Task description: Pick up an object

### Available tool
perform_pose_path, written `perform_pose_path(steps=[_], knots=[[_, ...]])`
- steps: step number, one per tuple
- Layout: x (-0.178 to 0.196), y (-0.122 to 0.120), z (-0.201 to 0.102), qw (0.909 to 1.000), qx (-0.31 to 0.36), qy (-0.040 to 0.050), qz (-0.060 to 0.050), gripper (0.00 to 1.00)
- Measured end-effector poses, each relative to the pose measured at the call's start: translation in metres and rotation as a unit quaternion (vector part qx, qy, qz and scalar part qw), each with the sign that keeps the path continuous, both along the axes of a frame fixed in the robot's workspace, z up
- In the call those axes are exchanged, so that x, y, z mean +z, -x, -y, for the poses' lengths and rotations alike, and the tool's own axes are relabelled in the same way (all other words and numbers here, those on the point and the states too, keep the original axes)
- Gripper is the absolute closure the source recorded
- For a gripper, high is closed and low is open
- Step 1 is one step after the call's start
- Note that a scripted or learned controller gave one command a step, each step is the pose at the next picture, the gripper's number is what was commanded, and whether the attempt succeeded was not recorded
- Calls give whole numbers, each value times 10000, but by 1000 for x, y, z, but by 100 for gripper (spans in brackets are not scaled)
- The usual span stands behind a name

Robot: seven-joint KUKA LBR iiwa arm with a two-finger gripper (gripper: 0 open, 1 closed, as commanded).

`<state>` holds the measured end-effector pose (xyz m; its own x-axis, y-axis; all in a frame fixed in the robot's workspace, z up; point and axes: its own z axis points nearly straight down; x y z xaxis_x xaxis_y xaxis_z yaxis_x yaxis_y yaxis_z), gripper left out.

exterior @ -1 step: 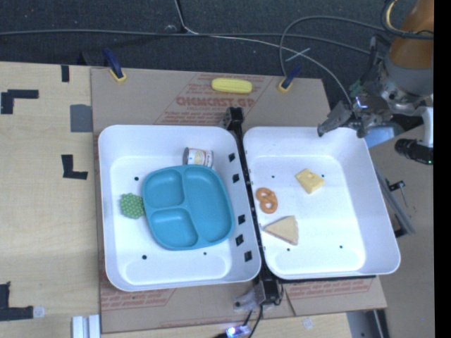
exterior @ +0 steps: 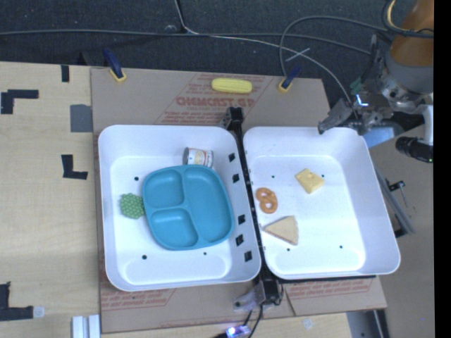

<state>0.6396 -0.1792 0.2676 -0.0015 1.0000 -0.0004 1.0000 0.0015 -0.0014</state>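
A blue plate (exterior: 188, 208) fills the left bin (exterior: 113, 189), a pretzel (exterior: 266, 200), bread wedge (exterior: 283, 229) and cheese cube (exterior: 309, 181) lie apart in the right bin (exterior: 366, 210), and the pincer (exterior: 338, 120), its opening unclear, risks clipping the rim.

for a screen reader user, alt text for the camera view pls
Two white bins sit side by side: the left bin holds a blue tray, can and green ball; the right bin holds a pretzel, cheese and sandwich. The end effector hovers at its top right corner.
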Motion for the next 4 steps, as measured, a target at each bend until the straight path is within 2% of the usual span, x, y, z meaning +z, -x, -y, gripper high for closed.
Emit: perform_pose_path(steps=[1,2,3,4], knots=[[-65,2,-4,10000,0,-2,-28,0],[-115,0,-13,10000,2,3,-10,0],[-178,-1,-10,10000,2,3,-19,0],[-164,-2,-10,10000,8,5,0,100]])
